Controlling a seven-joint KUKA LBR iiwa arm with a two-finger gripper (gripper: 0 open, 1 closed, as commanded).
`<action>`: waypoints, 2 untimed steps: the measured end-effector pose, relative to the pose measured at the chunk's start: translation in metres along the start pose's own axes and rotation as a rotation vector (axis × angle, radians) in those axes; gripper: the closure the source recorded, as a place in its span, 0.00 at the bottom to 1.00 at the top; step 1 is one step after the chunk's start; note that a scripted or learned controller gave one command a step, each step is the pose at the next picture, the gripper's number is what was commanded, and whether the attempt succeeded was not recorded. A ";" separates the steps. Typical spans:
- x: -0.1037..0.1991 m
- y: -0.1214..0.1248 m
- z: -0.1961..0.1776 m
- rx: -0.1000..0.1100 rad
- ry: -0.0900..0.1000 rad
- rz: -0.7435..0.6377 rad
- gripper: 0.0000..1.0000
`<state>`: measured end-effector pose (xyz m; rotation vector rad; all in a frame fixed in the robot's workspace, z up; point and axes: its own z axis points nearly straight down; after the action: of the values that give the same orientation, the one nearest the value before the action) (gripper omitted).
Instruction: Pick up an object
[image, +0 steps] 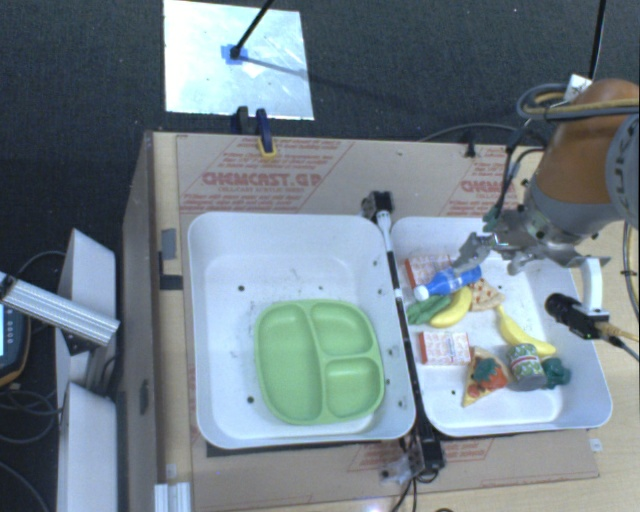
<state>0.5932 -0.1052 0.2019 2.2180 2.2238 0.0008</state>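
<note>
Gripper: the gripper (478, 252) is at the right of the frame, low over the right bin. Its grey metal fingers point down and left, right by the blue bottle. I cannot tell how wide they are or if they hold anything.
Arm: the arm (590, 150) is fat and round, grey with an orange band, coming in from the upper right.
Blue bottle: the blue bottle (447, 283) is small, shiny plastic with a white cap. It lies on its side just under the gripper tip, looking like it touches it.
Near the bottle: a yellow banana (452, 309) and a green pod (425, 311) lie just below it, touching each other. A red and white packet (427, 268) lies flat beside it.
More toys: a second banana (522, 334), another red and white packet (444, 347), a pizza slice (484, 376) and a grey can (526, 365) sit lower in the same bin.
Right bin: the right bin (590, 385) is white, smooth and shallow.
Left bin: the left bin (215, 260) is the same kind, in the middle of the frame.
Green tray: a green tray (320, 360) with three parts and round corners lies flat in the left bin.
</note>
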 end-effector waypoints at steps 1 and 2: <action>-0.035 0.003 0.114 -0.008 -0.003 0.001 0.00; -0.002 -0.017 0.113 -0.012 -0.004 0.000 0.00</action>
<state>0.5763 -0.1072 0.0885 2.2099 2.2157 0.0089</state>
